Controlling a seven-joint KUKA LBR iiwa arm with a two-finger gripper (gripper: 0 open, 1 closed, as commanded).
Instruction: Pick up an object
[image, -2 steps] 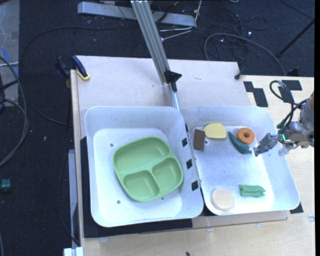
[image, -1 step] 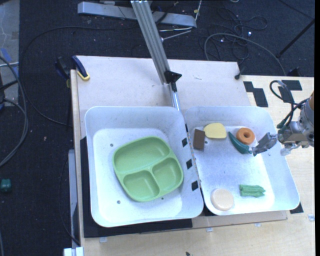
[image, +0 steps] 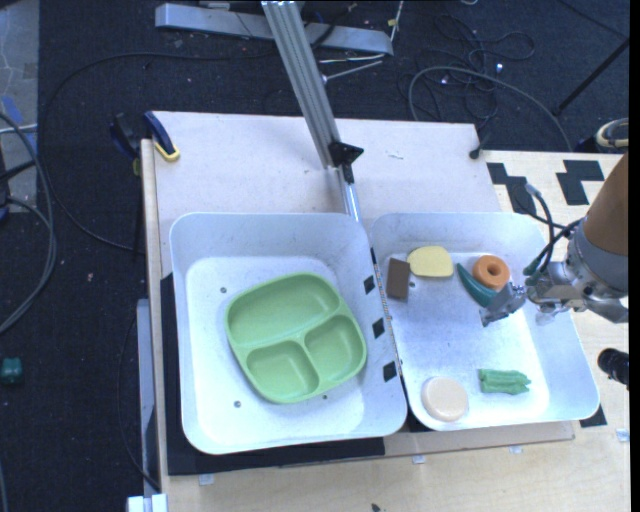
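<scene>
Possibly about to knock the orange ring (image: 491, 270) and teal piece (image: 474, 283) aside; tool (image: 497, 312) just beside them, spread or pressed together impossible to tell.

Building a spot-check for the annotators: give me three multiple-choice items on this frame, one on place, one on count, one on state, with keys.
1. Where is the green divided plate?
A. left bin
B. right bin
C. on the bench outside the bins

2. How many loose items lie in the right bin?
A. two
B. three
C. six

3. How does the green plate lie?
A. flat, compartments up
B. upside down
C. propped on its edge

Key:
1 A: it sits in the left bin.
2 C: brown block, yellow piece, orange ring, teal piece, cream disc, green piece.
3 A: all three compartments face the camera.
</scene>
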